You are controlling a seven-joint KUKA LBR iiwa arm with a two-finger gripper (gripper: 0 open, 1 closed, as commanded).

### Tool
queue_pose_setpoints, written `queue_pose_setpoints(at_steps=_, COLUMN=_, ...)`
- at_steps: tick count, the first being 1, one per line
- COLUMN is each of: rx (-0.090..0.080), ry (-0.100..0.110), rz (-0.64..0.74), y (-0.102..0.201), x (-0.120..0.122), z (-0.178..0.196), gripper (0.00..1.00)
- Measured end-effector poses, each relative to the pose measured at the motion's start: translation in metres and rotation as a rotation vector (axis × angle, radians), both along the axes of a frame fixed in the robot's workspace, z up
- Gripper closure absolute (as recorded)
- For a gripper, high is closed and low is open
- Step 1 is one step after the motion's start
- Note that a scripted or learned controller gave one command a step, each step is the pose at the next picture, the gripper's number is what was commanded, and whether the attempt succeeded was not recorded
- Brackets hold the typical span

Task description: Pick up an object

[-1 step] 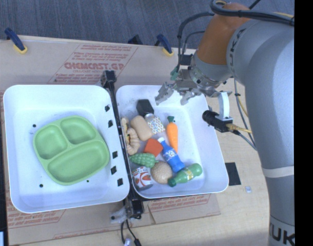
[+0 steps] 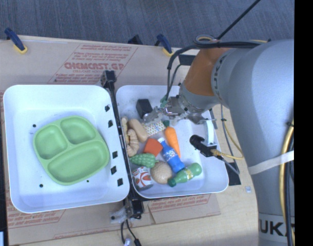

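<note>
Your grey arm with the orange band point(image 2: 208, 78) comes in from the right of the frame, over the right shallow white bin point(image 2: 218, 181). Your hand point(image 2: 165, 111) sits low at the upper middle of that bin; you can't tell its state, it's too cluttered there. Pile below it, lower centre of the frame: orange toy carrot point(image 2: 171, 139), blue and white plastic bottle point(image 2: 171, 157), green toy bottle point(image 2: 186, 174), tan toy bread pieces point(image 2: 134, 132), orange-red block point(image 2: 152, 146), green knobbly toy point(image 2: 143, 160), round beige ball point(image 2: 161, 173), small dark block point(image 2: 143, 107) at the bin's top. Left white bin point(image 2: 18, 188) carries a light green divided plastic plate point(image 2: 72, 148), left of centre. Both bins sit on the cardboard-covered table point(image 2: 90, 60).
</note>
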State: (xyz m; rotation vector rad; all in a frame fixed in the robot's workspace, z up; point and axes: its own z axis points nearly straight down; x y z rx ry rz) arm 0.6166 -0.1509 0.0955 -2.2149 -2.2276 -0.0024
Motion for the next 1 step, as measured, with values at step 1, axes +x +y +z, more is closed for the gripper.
queue_pose_setpoints(at_steps=1, rx=-0.004, ry=-0.010, rz=-0.001, y=0.0112, x=-0.0403, z=0.0010, gripper=0.00)
